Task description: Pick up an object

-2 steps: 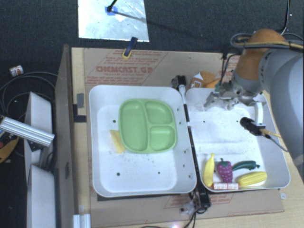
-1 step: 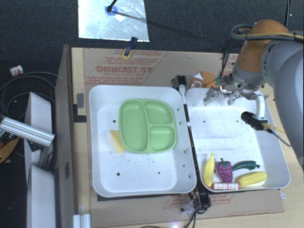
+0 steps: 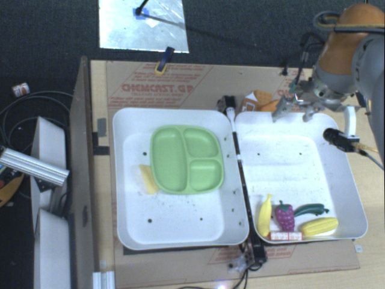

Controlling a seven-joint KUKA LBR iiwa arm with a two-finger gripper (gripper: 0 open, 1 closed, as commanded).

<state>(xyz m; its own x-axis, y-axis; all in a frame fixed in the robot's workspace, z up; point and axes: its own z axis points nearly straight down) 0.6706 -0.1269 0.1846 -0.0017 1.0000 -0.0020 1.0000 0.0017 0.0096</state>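
Toys cluster at lower edge of right bin (image 3: 337, 179): banana (image 3: 264, 215), grapes (image 3: 284, 216), green pepper (image 3: 310, 209), corn (image 3: 319, 226), small red-white box (image 3: 285, 236). Gripper (image 3: 293, 109) hovers over that bin's top rim, upper right of frame, fingers spread, nothing between them. Left bin (image 3: 129, 179) holds green tray (image 3: 186, 159) with yellow piece (image 3: 147, 179) beside it.

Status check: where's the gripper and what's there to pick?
Two-finger gripper open over the right white bin's far edge, holding nothing. Yellow banana, purple grapes, yellow corn cob clustered at near edge. Path clear.
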